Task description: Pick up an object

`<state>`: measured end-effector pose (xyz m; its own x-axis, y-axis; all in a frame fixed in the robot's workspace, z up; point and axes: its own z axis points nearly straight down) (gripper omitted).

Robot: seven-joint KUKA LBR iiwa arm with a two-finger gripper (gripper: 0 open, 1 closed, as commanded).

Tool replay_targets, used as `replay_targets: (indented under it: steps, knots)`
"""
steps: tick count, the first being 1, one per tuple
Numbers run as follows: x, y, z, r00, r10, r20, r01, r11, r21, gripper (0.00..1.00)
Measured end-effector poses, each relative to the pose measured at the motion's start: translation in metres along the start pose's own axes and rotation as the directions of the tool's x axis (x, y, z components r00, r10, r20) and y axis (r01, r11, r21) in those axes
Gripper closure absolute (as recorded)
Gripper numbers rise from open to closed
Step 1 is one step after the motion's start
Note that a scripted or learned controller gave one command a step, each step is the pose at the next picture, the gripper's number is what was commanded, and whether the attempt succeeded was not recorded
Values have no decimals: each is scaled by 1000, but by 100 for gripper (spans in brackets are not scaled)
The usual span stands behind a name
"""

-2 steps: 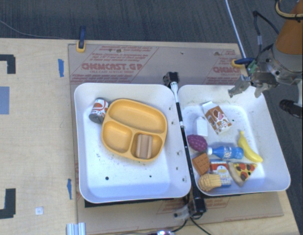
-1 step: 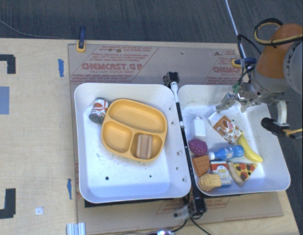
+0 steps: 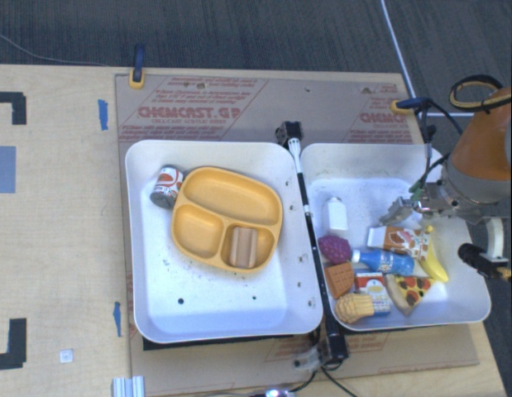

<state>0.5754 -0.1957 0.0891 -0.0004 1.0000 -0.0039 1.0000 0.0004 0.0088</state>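
Note:
My gripper [image 3: 402, 211] hangs over the right bin [image 3: 355, 168], near its right middle, just above a pile of toy food. Directly below and beside it lie a small orange-and-white carton [image 3: 402, 239], a blue bottle [image 3: 385, 261] and a yellow banana [image 3: 435, 260]. A pizza slice [image 3: 409, 290], a corn cob [image 3: 355, 307], a brown cracker [image 3: 339, 278], a purple lump [image 3: 334, 247] and a white bottle [image 3: 337, 214] fill the lower and left parts of this bin. Nothing is visibly lifted off the bin floor.
The left bin [image 3: 214, 304] carries a yellow divided tray [image 3: 227, 219] with a brown block [image 3: 244, 246] in one compartment, and a dented can [image 3: 166, 186] beside it. The arm's orange band [image 3: 485, 143] rises at the right edge. A black clamp [image 3: 289, 133] sits between the bins.

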Motion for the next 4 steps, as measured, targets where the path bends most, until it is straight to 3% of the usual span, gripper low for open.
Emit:
replay_targets:
  steps: [1,2,3,4]
  knots:
    - [-3,2,-12,1000,2,8,-2,1000,-8,100]
    - [79,-48,-69,1000,-1,-5,1,1000,8,100]
    - [78,-48,-69,1000,0,-4,0,1000,9,0]
    - [90,-58,-31,1000,-1,2,1,1000,-11,0]
